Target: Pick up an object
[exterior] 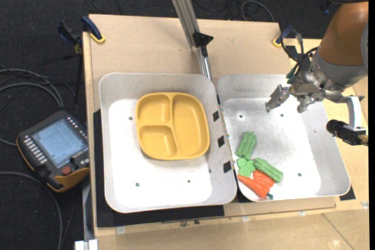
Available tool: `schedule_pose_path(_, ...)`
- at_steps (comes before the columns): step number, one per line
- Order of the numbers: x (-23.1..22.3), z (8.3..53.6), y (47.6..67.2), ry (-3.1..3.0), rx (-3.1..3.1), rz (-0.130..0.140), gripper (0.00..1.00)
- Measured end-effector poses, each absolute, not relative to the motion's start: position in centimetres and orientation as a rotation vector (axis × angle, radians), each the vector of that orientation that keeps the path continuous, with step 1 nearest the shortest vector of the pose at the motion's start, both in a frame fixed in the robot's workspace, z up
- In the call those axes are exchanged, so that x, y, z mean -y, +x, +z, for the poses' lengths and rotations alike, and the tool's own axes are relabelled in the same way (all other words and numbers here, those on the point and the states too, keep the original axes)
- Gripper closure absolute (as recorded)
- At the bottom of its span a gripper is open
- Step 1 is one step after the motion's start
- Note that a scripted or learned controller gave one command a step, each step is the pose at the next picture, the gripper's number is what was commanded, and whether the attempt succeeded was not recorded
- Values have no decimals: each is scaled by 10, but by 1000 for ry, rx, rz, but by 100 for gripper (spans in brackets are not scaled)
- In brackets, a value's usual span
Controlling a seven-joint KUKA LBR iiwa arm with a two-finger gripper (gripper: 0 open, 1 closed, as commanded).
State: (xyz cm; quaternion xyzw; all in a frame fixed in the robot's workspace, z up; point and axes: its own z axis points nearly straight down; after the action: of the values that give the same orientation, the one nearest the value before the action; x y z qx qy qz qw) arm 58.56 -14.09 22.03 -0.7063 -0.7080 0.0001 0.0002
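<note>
Toy vegetables point(258, 168), a small heap of green and orange pieces, lie in the right bin point(304, 126) near its front-left corner, on what looks like a small white dish, though the view is too coarse to be sure. They look like light, stiff plastic with smooth, rather slippery skins, so a grip across the narrow width of one piece would probably serve best. The upper green piece point(246, 144) stands a little clear of the rest and seems the easiest to take from above. The orange piece point(256, 184) lies right against the bin's front-left wall, which would likely crowd one finger.

Largest to smallest: the surface point(146, 50) carries both bins. The left bin point(117, 184) holds a yellow divided plate point(173, 126) near its middle, well apart from the vegetables. The arm point(345, 38) reaches in over the right bin's far-right side. Its claw point(292, 100) hangs above bare bin floor near the far edge, fingers spread apart and gripping nothing. The heap lies towards the front-left from there, with nothing between.
</note>
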Motion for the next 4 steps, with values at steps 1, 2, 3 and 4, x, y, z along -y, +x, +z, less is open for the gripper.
schedule_pose_path(1,141,220,586,-2219,2223,0,0)
schedule_pose_path(2,148,173,589,-2220,2219,5,0)
schedule_pose_path(3,143,125,581,-2218,2218,5,0)
schedule_pose_path(4,142,94,581,-2221,2221,2,0)
